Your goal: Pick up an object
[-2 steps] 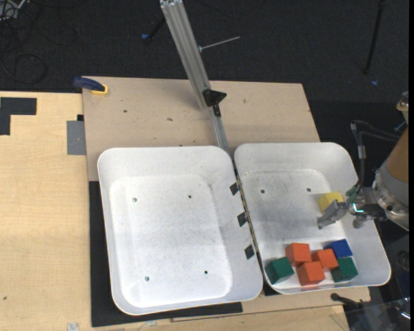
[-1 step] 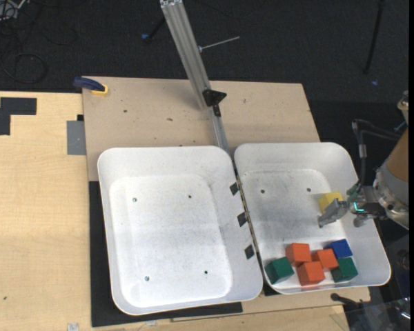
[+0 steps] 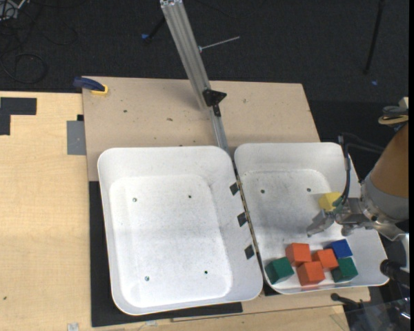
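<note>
Because the blocks at the near end of the right bin sit packed together, a grab among them could easily go wrong. The orange blocks touch one another, with a green block on their left and a blue block and another green block on their right. I'd expect a descent there to land on top of a neighbour or shove the pile against the near wall without catching anything.

These pieces look squat and close to cube-shaped, so I can't pick out a long axis on any one. The cluster as a whole runs left to right along the near wall.

Just behind it hangs the gripper, low over the bin floor. Whether it is clenched or released I cannot tell, and I see nothing held in it. A yellow block lies just beyond it, apart from the rest and the easier target, though a sideways nudge might knock it away.

Farther back, the left bin and a slanted metal rail lie well clear.
</note>
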Controlling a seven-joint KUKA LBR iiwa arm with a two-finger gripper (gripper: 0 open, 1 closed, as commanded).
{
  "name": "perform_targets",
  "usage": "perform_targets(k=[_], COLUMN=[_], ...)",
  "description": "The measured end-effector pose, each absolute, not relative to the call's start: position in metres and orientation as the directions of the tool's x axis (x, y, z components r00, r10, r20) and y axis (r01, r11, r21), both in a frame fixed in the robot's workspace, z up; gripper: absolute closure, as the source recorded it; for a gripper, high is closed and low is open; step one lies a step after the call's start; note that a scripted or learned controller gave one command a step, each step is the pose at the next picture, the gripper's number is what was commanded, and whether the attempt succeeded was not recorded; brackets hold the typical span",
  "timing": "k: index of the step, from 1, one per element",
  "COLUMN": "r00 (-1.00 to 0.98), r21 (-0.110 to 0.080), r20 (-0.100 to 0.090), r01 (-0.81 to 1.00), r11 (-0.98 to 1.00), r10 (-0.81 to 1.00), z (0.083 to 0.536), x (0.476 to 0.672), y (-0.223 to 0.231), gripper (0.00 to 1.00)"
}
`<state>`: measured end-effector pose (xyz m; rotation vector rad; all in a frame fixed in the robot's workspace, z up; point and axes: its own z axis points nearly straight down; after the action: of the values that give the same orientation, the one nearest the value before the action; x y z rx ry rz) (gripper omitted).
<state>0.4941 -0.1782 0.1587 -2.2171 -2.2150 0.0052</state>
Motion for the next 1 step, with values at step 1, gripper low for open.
perform_targets(k=[1], r00=[0.002], r21=[-0.005], r20=[0.002], r01=[1.0], r11=[-0.002], r10=[1.0], z=[0.1154], x=[0.4945], y=[-0.1738], gripper=[0.0])
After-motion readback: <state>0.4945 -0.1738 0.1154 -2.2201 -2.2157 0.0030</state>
